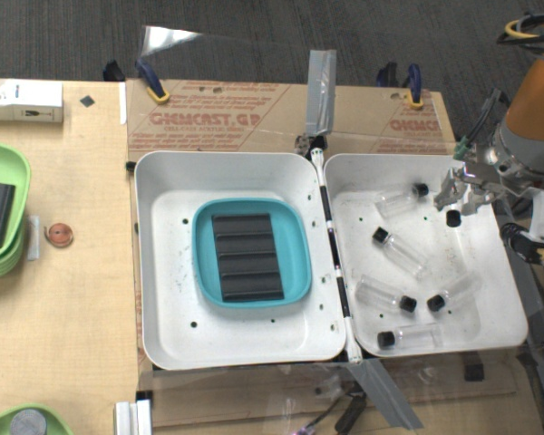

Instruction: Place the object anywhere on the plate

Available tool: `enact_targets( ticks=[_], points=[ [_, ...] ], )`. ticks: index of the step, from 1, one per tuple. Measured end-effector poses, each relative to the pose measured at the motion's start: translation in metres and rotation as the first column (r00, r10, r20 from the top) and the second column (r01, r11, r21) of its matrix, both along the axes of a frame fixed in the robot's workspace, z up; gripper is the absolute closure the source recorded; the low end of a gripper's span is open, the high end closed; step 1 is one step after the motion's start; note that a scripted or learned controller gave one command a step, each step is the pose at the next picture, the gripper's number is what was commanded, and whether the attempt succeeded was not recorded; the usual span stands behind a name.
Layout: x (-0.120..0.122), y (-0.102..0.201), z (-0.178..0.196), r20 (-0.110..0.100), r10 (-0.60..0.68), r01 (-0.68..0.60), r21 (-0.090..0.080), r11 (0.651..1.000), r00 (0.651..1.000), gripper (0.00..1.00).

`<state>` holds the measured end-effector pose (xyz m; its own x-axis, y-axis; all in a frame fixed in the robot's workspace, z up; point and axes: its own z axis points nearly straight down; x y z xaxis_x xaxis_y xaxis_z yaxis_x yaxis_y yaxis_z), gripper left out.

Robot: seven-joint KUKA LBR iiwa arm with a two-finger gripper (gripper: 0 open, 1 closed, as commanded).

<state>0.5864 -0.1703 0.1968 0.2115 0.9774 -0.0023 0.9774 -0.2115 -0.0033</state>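
The tool [460,196] hangs at the upper right of the right bin [490,333], and a clear vial with a black cap [452,216] sits at its tip; whether the fingers are clamped on it I cannot tell. More capped vials [394,247] lie scattered across that bin's floor. The teal plate [252,254], bearing a dark ridged insert [246,256], rests in the left bin [163,243] at the frame's centre.

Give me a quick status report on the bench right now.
Claw over right bin's far edge, grip unclear. Clear vials lying loose in that bin. Teal plate in left bin, black insert on it.
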Motion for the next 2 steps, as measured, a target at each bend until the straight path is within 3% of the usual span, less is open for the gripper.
enact_targets(
  ticks=[2],
  points=[
    [0.0004,-0.0003,0.0162,-0.003,0.007,-0.007,-0.002,1.000,1.000,1.00]
  ],
)
